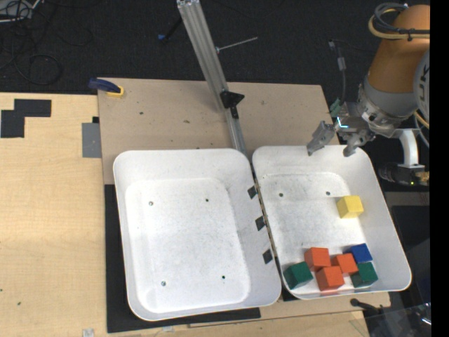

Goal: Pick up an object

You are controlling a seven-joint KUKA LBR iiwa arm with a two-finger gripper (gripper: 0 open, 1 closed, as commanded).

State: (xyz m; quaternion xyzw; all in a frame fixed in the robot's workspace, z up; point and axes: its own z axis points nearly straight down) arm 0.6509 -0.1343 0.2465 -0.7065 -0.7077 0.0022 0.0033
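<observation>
My gripper [334, 144] hangs over the far rim of the right bin [393, 225], fingers spread apart with nothing between them. A yellow cube [350, 206] lies alone in the right bin, below and slightly right of the gripper. At the bin's near end sits a cluster: three orange blocks [330, 267], two green blocks [298, 274] and a blue block [360, 252].
The left bin [126, 209] lies beside the right one, with black clips along the shared rim [257, 222]. A slanted aluminium rail [209, 62] rises behind the bins. A blue-and-yellow clamp [105, 86] rests at the board's far left corner.
</observation>
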